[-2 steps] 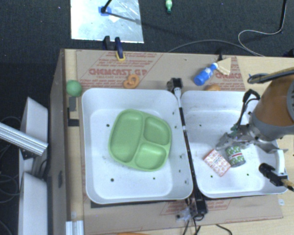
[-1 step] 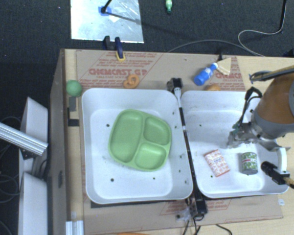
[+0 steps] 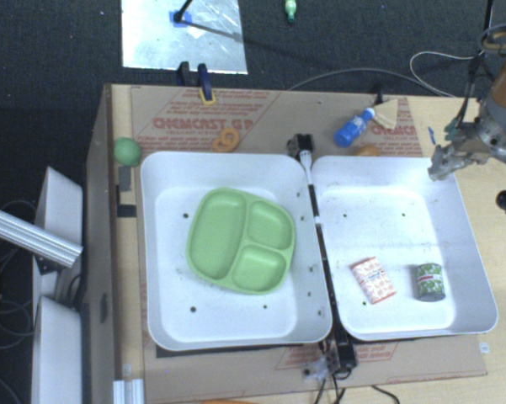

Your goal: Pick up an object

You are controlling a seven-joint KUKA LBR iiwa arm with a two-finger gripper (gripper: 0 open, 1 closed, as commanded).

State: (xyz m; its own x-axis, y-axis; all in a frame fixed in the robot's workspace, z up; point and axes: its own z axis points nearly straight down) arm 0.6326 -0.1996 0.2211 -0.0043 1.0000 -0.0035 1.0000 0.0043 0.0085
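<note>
Camera view: pincer [image 3: 442, 165] hovers over right bin [image 3: 467, 225] far right rim, grip state unclear. Inside that bin, near its front edge: red-white packet [image 3: 373, 279], green can [image 3: 429, 282] just beside it. Green divided plate [image 3: 241, 240] in left bin [image 3: 164, 225].

Green plate [image 3: 240, 241], red-white packet [image 3: 373, 279]

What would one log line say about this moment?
gripper: above right bin's far right corner | right white bin: small red-and-white packet, green can | left white bin: green divided plate
</note>
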